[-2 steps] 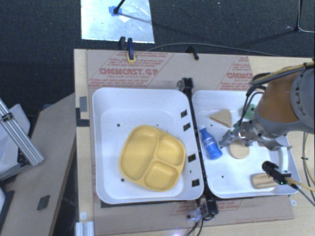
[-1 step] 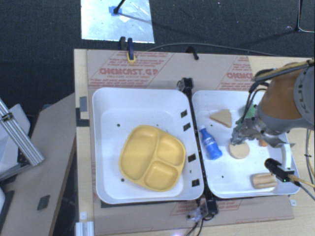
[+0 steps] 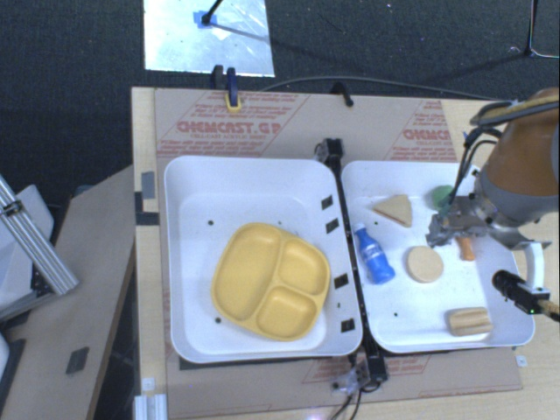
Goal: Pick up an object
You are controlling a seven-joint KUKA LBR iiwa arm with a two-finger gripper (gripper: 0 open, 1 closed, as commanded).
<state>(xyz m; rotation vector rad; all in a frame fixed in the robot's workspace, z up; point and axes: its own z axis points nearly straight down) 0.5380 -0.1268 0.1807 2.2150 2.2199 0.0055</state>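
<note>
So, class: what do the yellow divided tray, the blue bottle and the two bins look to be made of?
Yellow divided tray: probably moulded plastic, smooth, with a soft sheen on rounded compartment rims. Blue bottle: likely plastic, glossy, with a white cap. The left bin and right bin: seemingly thin white plastic, matte, with rounded formed corners.

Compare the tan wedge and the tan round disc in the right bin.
Shape: the wedge is triangular with a pointed corner, while the disc is circular. Place: the wedge lies nearer the bin's far wall, the disc nearer its middle, beside the blue bottle. The gripper hangs closer to the disc. Both are pale tan, lie flat in the right bin, and are untouched.
</note>
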